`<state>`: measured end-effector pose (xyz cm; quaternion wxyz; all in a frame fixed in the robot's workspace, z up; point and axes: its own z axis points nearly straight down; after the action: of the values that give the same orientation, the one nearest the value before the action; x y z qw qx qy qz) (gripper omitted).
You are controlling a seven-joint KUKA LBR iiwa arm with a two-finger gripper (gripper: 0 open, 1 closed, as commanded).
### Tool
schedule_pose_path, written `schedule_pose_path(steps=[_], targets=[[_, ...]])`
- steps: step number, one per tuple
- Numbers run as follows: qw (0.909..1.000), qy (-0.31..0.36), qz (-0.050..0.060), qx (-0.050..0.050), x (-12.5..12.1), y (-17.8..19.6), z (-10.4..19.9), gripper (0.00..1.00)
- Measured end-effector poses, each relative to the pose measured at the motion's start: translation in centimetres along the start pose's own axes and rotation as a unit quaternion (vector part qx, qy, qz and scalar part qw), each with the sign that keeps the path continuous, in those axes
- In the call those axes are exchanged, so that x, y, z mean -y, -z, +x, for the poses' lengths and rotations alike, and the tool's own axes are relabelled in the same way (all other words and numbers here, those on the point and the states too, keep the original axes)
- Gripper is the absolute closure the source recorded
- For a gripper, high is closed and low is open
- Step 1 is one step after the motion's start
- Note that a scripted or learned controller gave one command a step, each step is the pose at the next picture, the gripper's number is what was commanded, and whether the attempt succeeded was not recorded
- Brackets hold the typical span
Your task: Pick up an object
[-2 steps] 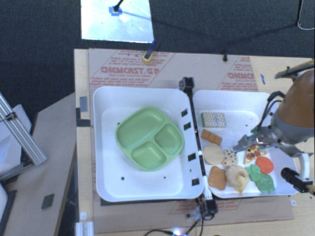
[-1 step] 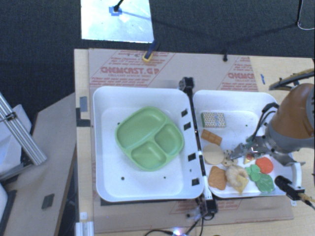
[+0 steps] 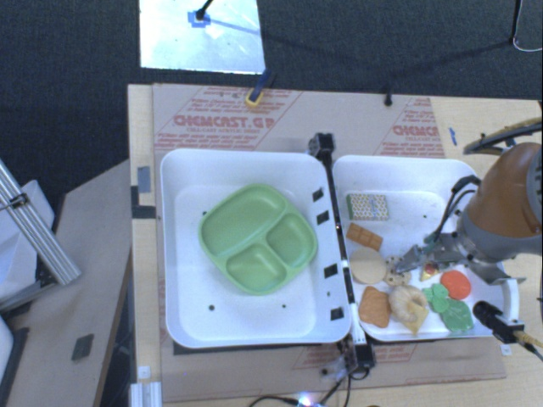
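Objects: your pick candidates all sit in the right bin (image 3: 399, 189), mostly crowded toward its near edge.
Right bin contents: patterned card (image 3: 367, 206) near the far-left corner; orange cracker (image 3: 364, 236) below it; pale round disc (image 3: 368, 267) next; brown piece (image 3: 374, 307) and crumpled tan item (image 3: 409, 306) side by side at the near edge; green pieces (image 3: 450, 307) to their right; red-orange ball (image 3: 456, 283) just above the green.
Left bin (image 3: 182, 227): you've got a green divided plate (image 3: 258, 239) lying flat mid-bin, tilted diagonally.
Arm: reaches in from the right, orange band (image 3: 509, 195) over the right bin's right side.
Gripper (image 3: 405, 264): low over the right bin, between the pale disc and the red-orange ball, tip just above the tan item.
Grip state: can't tell you, the tip is too small and blurred. Nothing visibly held, as far as I can make out.
Bench (image 3: 356, 113): brown printed cardboard under both bins.
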<state>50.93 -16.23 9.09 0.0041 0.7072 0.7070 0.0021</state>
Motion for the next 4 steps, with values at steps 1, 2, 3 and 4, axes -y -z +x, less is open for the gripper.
schedule_pose_path(steps=[1,2,3,4], targets=[[0.9999,-0.002,-0.009,0.007,-0.4,1.4,-0.5,1.00],[1.0000,0.002,0.002,-0.001,-0.7,5.8,-0.1,1.00],[1.0000,0.003,0.000,0.000,-0.6,12.1,0.1,1.00],[1.0000,0.002,0.002,-0.001,-0.7,13.4,0.1,1.00]])
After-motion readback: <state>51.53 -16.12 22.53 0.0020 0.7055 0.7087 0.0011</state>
